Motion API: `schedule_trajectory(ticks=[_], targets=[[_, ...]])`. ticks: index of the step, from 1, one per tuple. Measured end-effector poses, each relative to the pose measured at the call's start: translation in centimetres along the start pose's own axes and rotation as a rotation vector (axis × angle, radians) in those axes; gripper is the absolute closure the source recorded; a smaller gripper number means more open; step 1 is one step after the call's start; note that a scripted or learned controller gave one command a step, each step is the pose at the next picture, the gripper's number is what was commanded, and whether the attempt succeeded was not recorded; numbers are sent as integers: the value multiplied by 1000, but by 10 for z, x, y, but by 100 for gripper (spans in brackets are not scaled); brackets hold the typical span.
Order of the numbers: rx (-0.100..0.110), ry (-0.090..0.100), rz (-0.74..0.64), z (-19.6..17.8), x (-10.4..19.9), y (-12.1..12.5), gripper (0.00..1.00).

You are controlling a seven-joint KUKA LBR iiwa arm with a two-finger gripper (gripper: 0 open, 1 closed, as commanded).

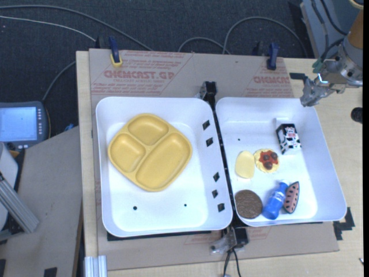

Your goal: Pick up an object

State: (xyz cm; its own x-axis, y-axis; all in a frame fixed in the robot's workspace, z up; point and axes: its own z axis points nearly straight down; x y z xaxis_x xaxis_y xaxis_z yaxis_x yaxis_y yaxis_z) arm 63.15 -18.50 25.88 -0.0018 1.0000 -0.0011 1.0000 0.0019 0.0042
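Objects for picking lie in the right bin (pixel 323 172): a small black-and-white cow figure (pixel 288 138) toward the far right part, a pale yellow piece (pixel 245 164) near the middle with a small pizza-like disc (pixel 267 160) touching its right side, and along the near edge a round brown cookie (pixel 248 203), a blue bottle (pixel 275 201) just right of it and a slice of watermelon (pixel 292 197) against the bottle's right side. The left bin (pixel 115 212) holds a yellow divided plate (pixel 150 151) with three compartments, lying flat in the bin's far half. A row of black clips (pixel 212 161) runs along the seam between the two bins. Both bins sit on a brown board (pixel 150 68) on the worktop, held at the far edge by two blue clamps (pixel 115 49). The end effector (pixel 311 95) hangs above the far right corner of the right bin, at its rim, well apart from every object and holding nothing; whether its tips are apart or together I cannot tell at this angle. A small screen (pixel 20 122) stands off the worktop to the left
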Motion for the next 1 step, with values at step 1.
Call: schedule_trajectory(ticks=[1], targets=[[6,2,-2,12,49,10,100]])
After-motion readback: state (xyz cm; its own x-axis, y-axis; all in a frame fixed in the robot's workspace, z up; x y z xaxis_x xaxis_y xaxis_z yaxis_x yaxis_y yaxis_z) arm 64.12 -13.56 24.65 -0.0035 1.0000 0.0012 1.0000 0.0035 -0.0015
